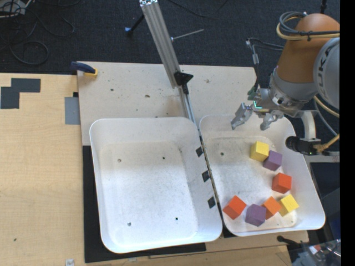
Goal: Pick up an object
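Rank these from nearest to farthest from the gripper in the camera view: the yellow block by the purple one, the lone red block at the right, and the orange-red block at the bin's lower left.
From the gripper:
1. Yellow block, just below it.
2. Red block, right side of the right bin.
3. Orange-red block, lower left.

High slanted view over both bins point(100, 132)

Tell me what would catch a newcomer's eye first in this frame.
The cluster of bright blocks in the right bin: a yellow block touching a purple block, with orange ones below. Above them the arm's hand hangs over the bin's far edge, fingers spread with nothing between them. A slanted metal rail crosses the bench.
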`<state>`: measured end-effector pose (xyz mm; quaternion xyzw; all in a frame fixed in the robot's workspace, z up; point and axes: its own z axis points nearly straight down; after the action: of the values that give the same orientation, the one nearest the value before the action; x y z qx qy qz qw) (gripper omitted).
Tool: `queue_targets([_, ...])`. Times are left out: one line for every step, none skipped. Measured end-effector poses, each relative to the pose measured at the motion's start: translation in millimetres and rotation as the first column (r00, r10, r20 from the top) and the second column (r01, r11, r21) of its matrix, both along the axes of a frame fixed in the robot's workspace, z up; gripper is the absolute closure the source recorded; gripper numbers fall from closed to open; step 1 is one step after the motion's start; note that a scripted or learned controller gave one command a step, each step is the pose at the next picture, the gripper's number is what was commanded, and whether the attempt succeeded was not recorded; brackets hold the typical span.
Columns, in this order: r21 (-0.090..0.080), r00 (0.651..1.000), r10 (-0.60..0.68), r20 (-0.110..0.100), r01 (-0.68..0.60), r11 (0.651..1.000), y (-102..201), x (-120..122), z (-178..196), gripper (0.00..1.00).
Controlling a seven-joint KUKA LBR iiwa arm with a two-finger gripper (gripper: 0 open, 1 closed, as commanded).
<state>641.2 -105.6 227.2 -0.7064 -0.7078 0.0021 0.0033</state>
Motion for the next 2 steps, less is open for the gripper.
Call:
queue_targets([-0.001,1.0,0.001,0.005,-0.001,1.0,0,1,3,0.0])
queue_targets([0.0,1.0,-0.001,-0.002,0.001,1.0,0,2,-62,0.0])
